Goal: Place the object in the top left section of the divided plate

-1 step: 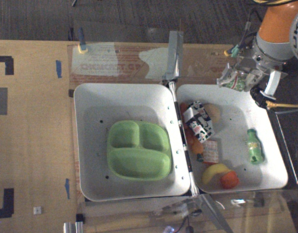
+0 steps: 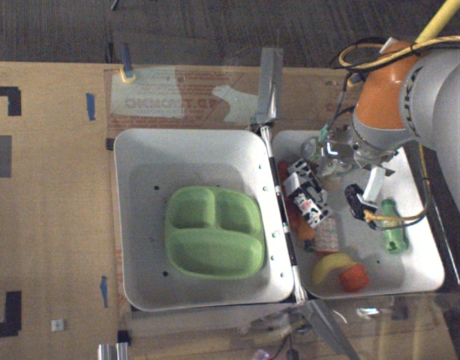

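Two bins on my feed: green divided plate (image 2: 213, 231) sits in the left bin (image 2: 132, 201), all sections bare. My gripper (image 2: 331, 156) hovers over the right bin (image 2: 425, 268) near the black-and-white toy (image 2: 306, 193), banana (image 2: 331, 265) at lower right

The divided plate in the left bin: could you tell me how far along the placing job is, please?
Nothing looks done: the green divided plate holds nothing in its sections. The gripper sits above the right bin among its objects. Picking one and placing it top left both remain.
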Motion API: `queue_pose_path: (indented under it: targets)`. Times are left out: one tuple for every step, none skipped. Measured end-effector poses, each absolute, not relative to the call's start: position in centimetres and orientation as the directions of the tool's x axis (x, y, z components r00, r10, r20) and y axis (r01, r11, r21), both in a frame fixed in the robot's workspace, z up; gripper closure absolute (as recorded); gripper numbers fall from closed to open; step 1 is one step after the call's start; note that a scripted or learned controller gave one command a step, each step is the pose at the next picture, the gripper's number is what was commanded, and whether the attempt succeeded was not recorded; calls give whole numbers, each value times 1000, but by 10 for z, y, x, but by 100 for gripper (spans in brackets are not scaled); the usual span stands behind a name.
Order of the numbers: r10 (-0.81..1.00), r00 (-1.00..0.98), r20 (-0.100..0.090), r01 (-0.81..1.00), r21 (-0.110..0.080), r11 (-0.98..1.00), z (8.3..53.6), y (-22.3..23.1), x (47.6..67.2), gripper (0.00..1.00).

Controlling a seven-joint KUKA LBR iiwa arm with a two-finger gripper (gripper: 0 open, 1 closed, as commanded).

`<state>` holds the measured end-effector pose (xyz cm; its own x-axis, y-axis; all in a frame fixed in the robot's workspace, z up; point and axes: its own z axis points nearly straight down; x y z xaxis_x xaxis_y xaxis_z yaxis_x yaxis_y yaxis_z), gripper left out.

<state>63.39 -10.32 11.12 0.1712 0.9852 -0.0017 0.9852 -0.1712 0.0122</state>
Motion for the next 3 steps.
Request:
queue_pose_path:
  targets:
    - [886,464,-2,886,0,-464,323,-133,668,100]
    - [945,327,-2,945,-6,-327,277,-44,667,100]
    - [982,190,-2,982,-6,-190,210,54,666,100]
